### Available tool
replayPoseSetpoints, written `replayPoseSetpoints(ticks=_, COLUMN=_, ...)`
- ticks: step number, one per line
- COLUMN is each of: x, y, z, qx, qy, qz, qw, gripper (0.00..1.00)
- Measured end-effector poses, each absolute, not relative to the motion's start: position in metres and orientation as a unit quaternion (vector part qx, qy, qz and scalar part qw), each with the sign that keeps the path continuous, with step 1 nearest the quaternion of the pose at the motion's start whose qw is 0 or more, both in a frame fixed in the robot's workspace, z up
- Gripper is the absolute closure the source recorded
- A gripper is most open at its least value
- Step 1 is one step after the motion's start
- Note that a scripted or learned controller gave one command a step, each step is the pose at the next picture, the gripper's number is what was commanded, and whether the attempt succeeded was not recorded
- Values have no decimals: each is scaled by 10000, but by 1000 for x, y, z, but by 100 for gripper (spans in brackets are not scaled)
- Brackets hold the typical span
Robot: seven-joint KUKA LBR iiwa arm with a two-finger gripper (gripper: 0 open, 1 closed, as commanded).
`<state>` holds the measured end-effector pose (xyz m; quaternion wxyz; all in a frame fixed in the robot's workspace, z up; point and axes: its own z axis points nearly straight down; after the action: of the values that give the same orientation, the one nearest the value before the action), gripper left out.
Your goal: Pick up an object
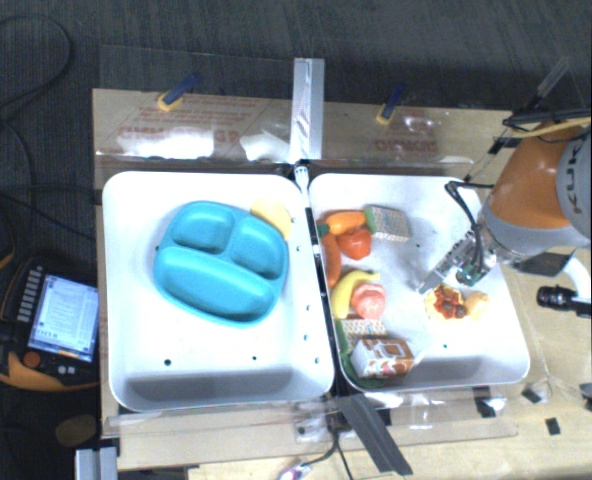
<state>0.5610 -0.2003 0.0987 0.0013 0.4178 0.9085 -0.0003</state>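
The right bin (476,363) holds several toy foods along its left side: a carrot (341,220), a red tomato-like piece (355,243), a grey-green packet (387,223), a banana (346,290), a pink-red fruit (369,299) and a brown carton (380,356). An orange-yellow piece (454,303) lies near the bin's right side. My gripper (446,278) hangs low over the bin floor just left of and above that piece, with the arm (536,203) coming in from the right. I see nothing held between its fingers.
The left bin (136,368) holds a blue sectioned plate (221,260) with a yellow object (272,215) at its upper right edge. A raised divider (311,268) separates the bins. A handheld pendant (51,318) lies off the bench at left.
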Motion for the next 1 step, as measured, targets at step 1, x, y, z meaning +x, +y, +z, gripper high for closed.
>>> replayPoseSetpoints(ticks=1, x=592, y=-136, z=92, qx=5843, qy=8115, qz=24, qw=78, gripper=100)
